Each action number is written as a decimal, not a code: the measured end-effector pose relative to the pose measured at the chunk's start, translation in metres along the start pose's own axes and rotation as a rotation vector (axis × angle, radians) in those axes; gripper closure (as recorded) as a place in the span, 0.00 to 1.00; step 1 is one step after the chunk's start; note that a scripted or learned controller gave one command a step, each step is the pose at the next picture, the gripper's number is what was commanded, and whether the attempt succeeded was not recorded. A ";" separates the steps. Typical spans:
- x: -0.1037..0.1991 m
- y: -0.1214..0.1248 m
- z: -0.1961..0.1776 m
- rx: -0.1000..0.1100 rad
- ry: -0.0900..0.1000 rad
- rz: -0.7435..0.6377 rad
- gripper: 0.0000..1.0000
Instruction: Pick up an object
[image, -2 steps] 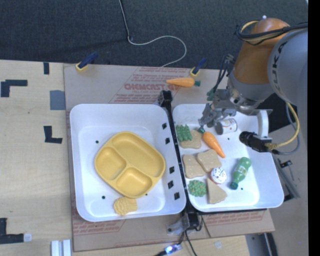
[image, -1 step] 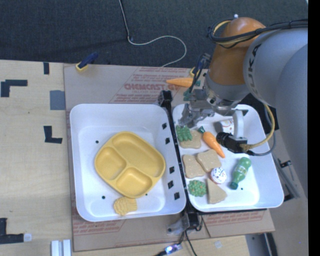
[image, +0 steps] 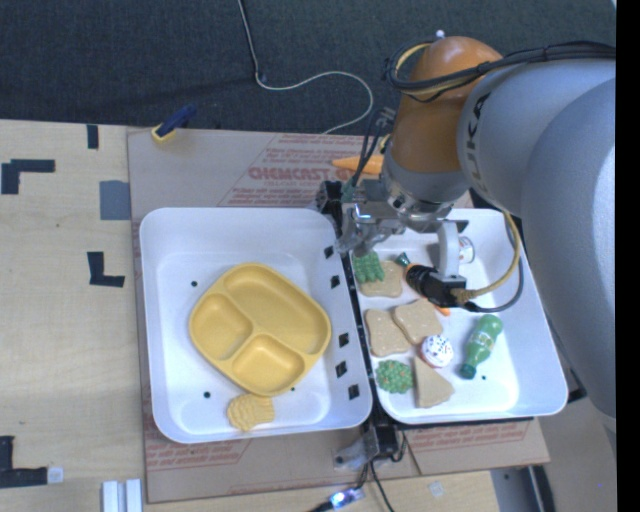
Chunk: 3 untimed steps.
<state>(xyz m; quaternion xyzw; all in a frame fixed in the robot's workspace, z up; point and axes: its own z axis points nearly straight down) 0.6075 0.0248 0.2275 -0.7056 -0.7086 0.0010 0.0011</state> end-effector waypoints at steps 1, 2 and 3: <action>-0.012 -0.016 0.004 0.001 -0.002 0.004 1.00; -0.011 -0.008 -0.006 -0.002 0.000 0.003 1.00; -0.014 0.003 0.006 -0.001 -0.002 0.003 1.00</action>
